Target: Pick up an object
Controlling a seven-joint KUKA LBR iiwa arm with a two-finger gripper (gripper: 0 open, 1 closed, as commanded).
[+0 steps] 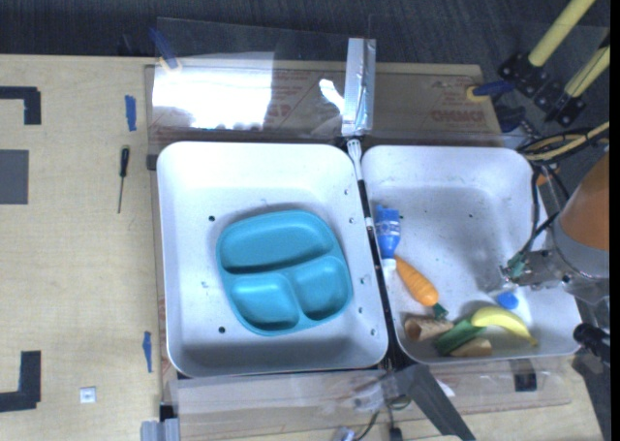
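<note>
The things I could pick up all lie in the right-hand shallow white bin (pixel 455 166), clustered along its near and left sides. A yellow plastic banana (pixel 504 321) lies at the near edge. Just beside it is a dark green elongated piece (pixel 457 336), which rests against a brown chunk (pixel 424 327); I can't make out what either of those is. An orange toy carrot (pixel 418 283) lies at a slant, its green end pointing toward that pile. Farther back, a blue and white tube (pixel 387 234) lies along the wall shared with the other bin. A small blue object (pixel 510 301) sits just behind the banana, too blurred to identify.

My gripper (pixel 519 272) is over the right side of this bin, just above the small blue object and near the banana. Nothing shows between its tips, and I cannot tell whether it is spread or pressed together. My grey arm with its orange band (pixel 587 208) comes in from the right edge.

The left-hand white bin (pixel 176 236) holds a teal plastic plate with three compartments (pixel 283 269), lying flat near its middle. A clear plastic sheet (pixel 242 90) stands behind the bins. On the pale wooden bench (pixel 68 265) to the left lies a thin dark screwdriver (pixel 123 173). Yellow poles (pixel 573 11) cross the far right corner.
</note>
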